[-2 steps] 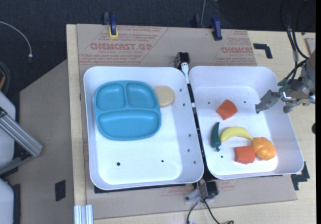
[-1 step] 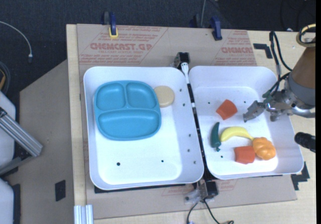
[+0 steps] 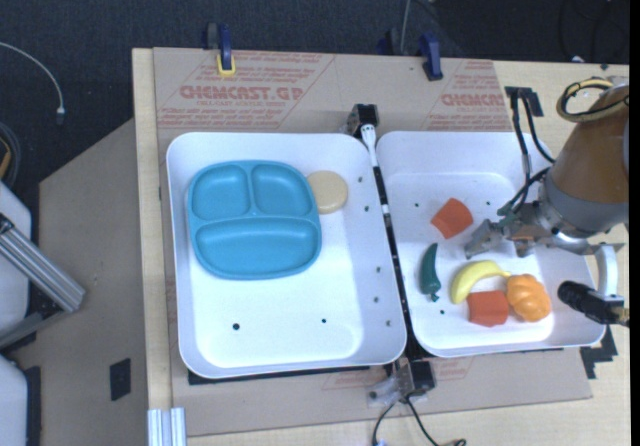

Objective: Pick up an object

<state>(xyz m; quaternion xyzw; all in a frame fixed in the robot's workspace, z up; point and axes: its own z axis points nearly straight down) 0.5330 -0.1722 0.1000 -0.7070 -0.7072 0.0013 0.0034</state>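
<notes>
My hand (image 3: 497,237) hangs low over the right bin (image 3: 500,159) of the 2 on the table (image 3: 290,84), with my arm (image 3: 590,174) reaching in from the right edge. Whether the hand is open or closed, I cannot tell; it is small and dark against the white floor, and nothing is visibly gripped in it.

5 candidates lie in this bin. An orange-red block (image 3: 452,217) sits just left of the hand on the far side. A yellow banana (image 3: 474,278) curves just on the near side of the hand, with a green pepper (image 3: 429,270) to its left. A red block (image 3: 488,308) and an orange fruit (image 3: 528,297) (touching one another, it seems) lie nearest the front wall.

The left bin (image 3: 290,344) carries a blue divided plate (image 3: 255,219) and a pale round disc (image 3: 327,191) beside its far right corner.

I judge the step to be the approach, nothing yet lifted. The next move calls for settling on 1 piece, most likely the banana or the orange-red block, then centring over it, descending and closing squarely, keeping clear of its neighbours.
</notes>
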